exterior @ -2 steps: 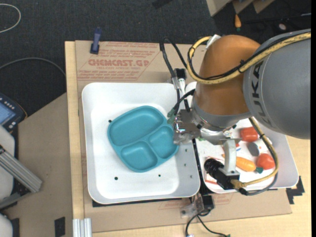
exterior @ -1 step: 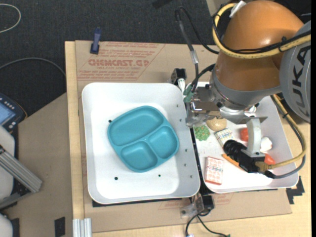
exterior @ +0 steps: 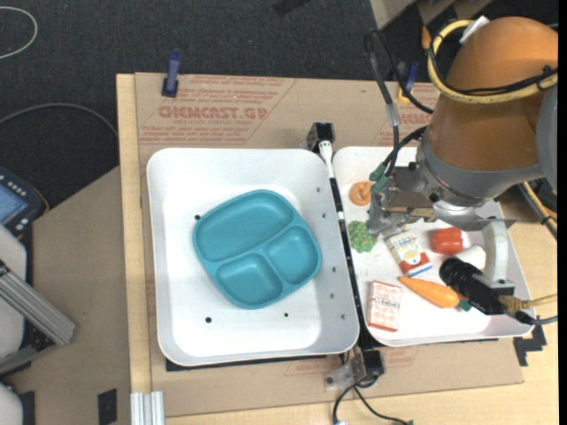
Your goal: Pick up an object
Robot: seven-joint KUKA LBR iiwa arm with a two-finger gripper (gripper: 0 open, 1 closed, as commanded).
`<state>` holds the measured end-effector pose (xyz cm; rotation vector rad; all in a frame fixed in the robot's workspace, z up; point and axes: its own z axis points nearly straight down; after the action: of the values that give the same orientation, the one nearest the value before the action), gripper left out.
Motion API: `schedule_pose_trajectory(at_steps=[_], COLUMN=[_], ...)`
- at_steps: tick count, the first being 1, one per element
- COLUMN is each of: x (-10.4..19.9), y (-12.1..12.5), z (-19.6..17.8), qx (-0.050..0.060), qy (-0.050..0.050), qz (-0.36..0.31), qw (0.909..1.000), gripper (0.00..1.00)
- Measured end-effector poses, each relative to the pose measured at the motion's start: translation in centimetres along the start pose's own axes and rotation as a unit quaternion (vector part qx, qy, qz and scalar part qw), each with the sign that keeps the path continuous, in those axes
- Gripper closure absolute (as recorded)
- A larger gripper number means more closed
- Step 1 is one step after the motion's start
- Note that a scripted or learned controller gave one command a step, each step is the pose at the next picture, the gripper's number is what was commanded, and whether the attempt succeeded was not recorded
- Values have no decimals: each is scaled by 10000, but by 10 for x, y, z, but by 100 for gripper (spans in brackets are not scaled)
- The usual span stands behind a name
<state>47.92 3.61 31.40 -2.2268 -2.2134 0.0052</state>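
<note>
Teal divided plate [exterior: 257, 259] sits in the left bin [exterior: 168, 237]. Gripper [exterior: 383, 222] hangs over the right bin [exterior: 425, 335], beside broccoli [exterior: 361, 235], above a carrot [exterior: 428, 291] and small cartons.

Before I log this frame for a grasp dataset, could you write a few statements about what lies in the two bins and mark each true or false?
1. The blue divided plate lies in the left bin. True.
2. The carrot lies on the blue divided plate. False: it lies in the right bin, near the front rim.
3. The gripper hangs over the right bin. True.
4. The green broccoli piece is in the left bin. False: it is in the right bin, beside the dividing rims.
5. The small red-and-white carton lies left of the carrot. True.
</note>
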Motion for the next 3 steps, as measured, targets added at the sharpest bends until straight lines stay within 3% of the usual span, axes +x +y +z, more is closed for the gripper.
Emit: schedule_pose_trajectory(at_steps=[1, 2, 3], x=[74, 48, 25], y=[-1, 5, -1], z=[16, -147, -60], qx=[5, -124, 25], qy=[9, 26, -3], qz=[-57, -28, -9], qw=[10000, 9999, 10000], gripper=[100, 100, 100])
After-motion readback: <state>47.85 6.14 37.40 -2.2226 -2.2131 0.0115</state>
